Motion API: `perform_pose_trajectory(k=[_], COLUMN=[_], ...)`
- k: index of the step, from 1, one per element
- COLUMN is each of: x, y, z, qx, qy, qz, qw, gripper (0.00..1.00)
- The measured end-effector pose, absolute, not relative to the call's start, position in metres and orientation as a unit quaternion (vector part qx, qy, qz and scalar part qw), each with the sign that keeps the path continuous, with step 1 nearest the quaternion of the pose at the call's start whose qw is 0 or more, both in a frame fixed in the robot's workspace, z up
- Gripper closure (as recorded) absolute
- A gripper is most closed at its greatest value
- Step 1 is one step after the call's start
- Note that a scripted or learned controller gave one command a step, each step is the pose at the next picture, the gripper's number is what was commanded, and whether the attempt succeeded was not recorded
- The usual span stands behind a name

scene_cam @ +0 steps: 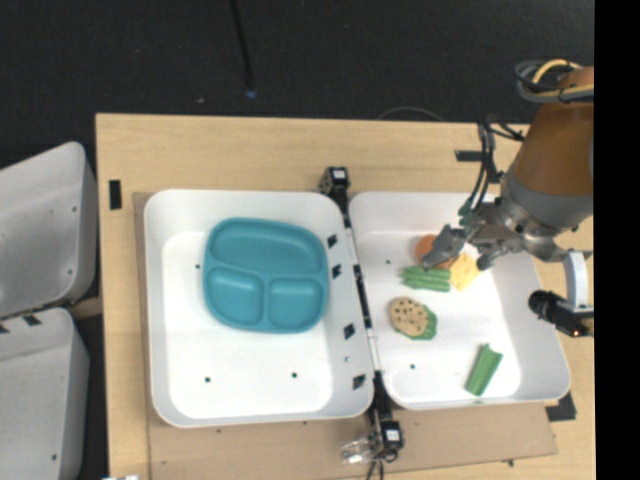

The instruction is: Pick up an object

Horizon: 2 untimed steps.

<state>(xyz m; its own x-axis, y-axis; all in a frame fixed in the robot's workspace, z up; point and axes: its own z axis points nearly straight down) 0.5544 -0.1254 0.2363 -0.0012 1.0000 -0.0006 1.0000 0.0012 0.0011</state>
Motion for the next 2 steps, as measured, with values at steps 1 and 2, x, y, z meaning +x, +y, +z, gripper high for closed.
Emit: perform_pose_trajectory(k=[1,2], x=[0.558,0.557], y=[-0.137,-0.136], z=[0.184,0.141], qx=[0.708,0.709], qy=[0.706,0.705], qz=[-0.0017,-0.0015], qw=[-0.001,-0.001], gripper=[0.00,0.00])
